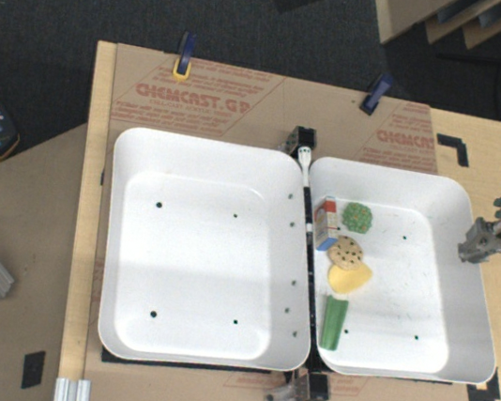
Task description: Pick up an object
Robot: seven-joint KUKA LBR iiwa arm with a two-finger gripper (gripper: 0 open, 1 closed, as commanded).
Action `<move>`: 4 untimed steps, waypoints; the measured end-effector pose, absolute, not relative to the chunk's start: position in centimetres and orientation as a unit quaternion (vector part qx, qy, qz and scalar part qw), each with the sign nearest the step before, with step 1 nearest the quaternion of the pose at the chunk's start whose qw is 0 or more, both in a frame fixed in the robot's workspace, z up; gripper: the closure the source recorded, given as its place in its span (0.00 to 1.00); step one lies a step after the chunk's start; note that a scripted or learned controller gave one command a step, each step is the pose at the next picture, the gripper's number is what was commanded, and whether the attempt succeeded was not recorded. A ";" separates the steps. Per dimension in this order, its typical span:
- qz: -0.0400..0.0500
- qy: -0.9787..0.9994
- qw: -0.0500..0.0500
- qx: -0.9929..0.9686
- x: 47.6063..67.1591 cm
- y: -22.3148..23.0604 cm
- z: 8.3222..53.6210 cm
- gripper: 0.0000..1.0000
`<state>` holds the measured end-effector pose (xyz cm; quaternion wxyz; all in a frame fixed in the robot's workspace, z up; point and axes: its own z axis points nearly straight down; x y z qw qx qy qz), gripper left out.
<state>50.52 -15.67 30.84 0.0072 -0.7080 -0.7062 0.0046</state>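
Right bin (453, 353), left wall, near to far: green stick (333, 322) lying lengthwise away from the camera; yellow piece (349, 278); brown speckled cookie (346, 252); red-white-blue box (326, 224) beside green knobbly ball (357, 217). Gripper (476, 244) at the bin's right rim, well apart from the cluster, which lies to its left across bare floor; finger spread cannot be told.

I count two shallow white plastic bins, one at nine o'clock (133, 223) and one at three o'clock (438, 274). The three o'clock bin holds five small things: one round green bumpy ball (357, 217), one red-and-white box (326, 221), one speckled tan cookie (346, 252), one yellow piece (350, 278), one green stick (333, 322).
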 end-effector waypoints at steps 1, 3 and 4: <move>-0.001 -0.706 -0.004 -0.708 47.9 -18.6 36.5 1.00; -0.004 -0.711 -0.002 -0.703 48.1 -3.9 33.7 1.00; -0.005 -0.710 -0.003 -0.704 48.0 4.0 42.6 1.00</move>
